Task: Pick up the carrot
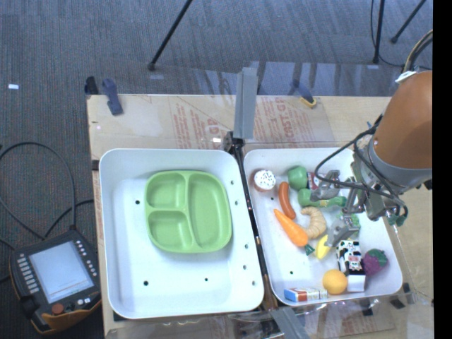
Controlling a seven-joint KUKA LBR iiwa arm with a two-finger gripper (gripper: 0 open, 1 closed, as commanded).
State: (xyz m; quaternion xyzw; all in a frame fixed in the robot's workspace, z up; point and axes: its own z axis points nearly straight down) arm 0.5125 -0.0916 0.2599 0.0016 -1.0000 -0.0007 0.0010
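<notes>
- Left bin (113, 260): a smooth green plastic plate (188, 210) with three compartments, near its middle
- Right bin (272, 277): the carrot (291, 227), a glossy orange cone, lies left of centre; its long axis runs diagonally, thin tip toward the bin's far left corner, green-capped end toward the near right
- Just beside it: a red sausage (285, 199) and a ridged tan croissant (315, 221)
- Gripper (345, 226) above the bin's right half; its finger state cannot be told
</notes>
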